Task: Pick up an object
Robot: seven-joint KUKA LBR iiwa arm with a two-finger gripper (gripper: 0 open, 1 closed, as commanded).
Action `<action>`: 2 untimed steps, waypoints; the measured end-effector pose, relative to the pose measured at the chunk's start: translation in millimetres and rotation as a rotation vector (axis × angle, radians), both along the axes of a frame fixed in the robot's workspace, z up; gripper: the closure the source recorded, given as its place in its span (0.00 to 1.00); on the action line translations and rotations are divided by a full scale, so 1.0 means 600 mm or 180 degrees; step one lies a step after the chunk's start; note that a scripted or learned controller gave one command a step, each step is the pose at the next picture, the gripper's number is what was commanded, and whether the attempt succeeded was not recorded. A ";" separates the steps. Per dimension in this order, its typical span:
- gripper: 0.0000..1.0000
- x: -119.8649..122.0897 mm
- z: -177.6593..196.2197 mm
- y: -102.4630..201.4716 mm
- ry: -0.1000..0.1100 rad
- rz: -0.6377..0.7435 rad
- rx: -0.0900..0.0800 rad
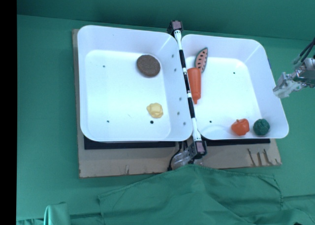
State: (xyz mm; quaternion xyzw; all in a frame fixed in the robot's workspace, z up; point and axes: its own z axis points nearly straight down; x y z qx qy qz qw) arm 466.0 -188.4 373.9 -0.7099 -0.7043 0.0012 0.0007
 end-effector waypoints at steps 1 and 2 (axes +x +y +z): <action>1.00 0.021 0.043 0.043 -0.0034 0.0026 -0.0006; 1.00 0.002 0.133 0.072 -0.0044 0.0023 -0.0008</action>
